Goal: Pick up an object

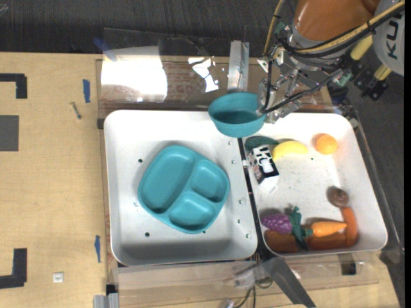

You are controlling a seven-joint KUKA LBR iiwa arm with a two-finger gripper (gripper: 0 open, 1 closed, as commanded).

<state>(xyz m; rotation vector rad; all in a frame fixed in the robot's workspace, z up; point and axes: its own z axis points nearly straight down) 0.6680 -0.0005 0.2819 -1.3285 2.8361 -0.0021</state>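
Two white bins sit side by side on the bench, and going from left to right the left bin (122, 191) holds a teal divided plate (184, 187) lying flat near its middle. Above the seam between the bins, at the far edge, a teal bowl (236, 114) hangs tilted and seems to be clear of the floor, its right rim pinched by the gripper (266, 110); the jaws are clenched on that rim, so the bowl is the object in hand. Just below it in the right bin (366, 191) lie a dark green item, a black-and-white carton (264, 164), a yellow banana (289, 149) and an orange (326, 144). Farther toward the near wall sit a small brown piece (338, 196), purple grapes (276, 222), a carrot (326, 228) and a sausage-like piece (350, 226).

The step in hand looks like lifting the bowl free. A rim pinch on a thin wall is a weak hold, so the arm does well to rise straight and slowly, keep the bowl from swinging, and stay clear of the bin wall and the banana beneath
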